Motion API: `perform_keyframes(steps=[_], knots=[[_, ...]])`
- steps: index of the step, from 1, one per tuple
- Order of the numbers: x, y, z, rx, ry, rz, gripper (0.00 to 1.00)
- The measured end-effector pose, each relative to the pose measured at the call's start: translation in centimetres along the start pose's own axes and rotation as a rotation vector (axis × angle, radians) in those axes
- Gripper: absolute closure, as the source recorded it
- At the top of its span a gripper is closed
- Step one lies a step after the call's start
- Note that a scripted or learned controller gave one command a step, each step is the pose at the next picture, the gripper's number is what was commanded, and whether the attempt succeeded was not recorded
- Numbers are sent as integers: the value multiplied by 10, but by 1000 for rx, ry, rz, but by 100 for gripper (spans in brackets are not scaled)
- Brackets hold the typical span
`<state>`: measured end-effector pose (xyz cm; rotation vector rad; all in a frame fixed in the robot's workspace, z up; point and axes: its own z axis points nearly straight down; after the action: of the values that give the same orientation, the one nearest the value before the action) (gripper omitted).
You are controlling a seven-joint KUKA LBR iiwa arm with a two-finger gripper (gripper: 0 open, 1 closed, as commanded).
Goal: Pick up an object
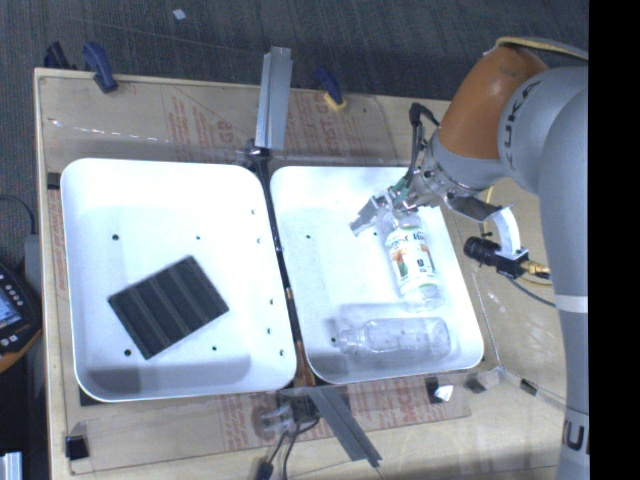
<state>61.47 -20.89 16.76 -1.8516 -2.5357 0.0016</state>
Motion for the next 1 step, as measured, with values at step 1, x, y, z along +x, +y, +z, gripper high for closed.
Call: perform_keyframes(steps=[1], knots=[[-3, 13, -5, -3, -3, -63, 0]])
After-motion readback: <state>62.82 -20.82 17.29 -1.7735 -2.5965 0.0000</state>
